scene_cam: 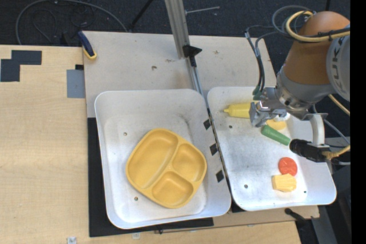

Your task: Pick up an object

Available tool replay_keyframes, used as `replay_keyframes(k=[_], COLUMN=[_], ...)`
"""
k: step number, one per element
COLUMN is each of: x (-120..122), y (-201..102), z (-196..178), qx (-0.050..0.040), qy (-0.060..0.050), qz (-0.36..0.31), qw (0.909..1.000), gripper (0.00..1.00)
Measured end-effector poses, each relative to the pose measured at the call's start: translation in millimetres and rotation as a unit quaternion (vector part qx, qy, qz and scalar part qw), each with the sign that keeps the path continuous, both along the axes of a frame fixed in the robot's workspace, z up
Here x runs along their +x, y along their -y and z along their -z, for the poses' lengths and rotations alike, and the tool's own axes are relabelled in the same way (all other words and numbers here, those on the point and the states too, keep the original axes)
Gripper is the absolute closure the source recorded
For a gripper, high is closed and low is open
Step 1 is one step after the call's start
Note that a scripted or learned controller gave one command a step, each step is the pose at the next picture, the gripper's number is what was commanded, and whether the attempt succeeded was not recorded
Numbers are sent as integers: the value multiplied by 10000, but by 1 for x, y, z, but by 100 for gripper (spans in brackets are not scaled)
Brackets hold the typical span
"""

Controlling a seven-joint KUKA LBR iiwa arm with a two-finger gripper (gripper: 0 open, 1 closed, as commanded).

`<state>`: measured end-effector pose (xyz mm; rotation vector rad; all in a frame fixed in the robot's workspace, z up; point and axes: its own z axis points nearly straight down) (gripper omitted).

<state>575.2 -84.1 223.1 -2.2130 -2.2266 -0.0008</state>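
We're seeing gripper [262, 117] hovering in right shallow white bin [246, 180] | beside yellow plastic corn-shaped toy [238, 110], green plastic stick [275, 135] | fingers' state: can't tell

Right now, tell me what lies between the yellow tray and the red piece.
In the camera view, bare white bin floor, then the two bins' touching rims, lie between the yellow tray and the red piece.

Right bin [320, 194] crowded along far and right sides, near-left floor open, yellow tray [166, 167] filling left bin [108, 123]
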Motion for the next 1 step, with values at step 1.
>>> replay_keyframes(k=[1], x=[15], y=[-57], z=[8], qx=[-5], qy=[-3], qz=[6], qw=[10000], gripper=[100])
